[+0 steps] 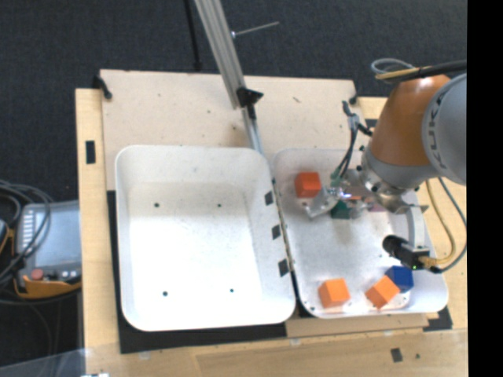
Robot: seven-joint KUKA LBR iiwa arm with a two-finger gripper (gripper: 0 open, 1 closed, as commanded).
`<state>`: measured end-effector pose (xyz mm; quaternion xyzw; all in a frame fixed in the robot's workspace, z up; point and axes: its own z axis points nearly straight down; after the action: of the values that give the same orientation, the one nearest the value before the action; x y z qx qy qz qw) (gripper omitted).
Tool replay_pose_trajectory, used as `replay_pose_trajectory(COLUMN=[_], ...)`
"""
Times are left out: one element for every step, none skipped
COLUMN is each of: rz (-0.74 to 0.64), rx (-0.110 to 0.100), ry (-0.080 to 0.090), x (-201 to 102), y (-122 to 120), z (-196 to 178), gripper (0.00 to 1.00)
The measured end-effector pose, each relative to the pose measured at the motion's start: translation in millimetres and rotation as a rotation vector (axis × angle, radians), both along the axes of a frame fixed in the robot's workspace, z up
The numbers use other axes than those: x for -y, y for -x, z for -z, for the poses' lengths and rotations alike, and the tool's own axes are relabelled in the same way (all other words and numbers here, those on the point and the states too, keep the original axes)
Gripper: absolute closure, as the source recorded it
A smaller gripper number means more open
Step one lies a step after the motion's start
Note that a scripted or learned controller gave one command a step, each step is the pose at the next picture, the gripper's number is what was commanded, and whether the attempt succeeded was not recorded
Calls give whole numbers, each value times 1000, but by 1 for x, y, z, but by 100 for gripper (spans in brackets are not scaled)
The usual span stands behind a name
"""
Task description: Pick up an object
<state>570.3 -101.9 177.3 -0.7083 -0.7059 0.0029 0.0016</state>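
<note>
My pincer hangs low over the right bin, toward its far edge; whether it is apart or together I cannot tell. An orange block lies just beside it near the far-left corner. Two more orange blocks and a blue block sit along the near edge, with open floor between.

A single fixed camera looks down at a slant from above the tabletop, far enough back to frame both white bins side by side, with the arm entering from the right
</note>
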Motion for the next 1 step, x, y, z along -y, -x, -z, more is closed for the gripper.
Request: replay_pose_trajectory(rz=[1], rx=[0], ry=[0], x=[0], y=[-1], z=[63], gripper=[0])
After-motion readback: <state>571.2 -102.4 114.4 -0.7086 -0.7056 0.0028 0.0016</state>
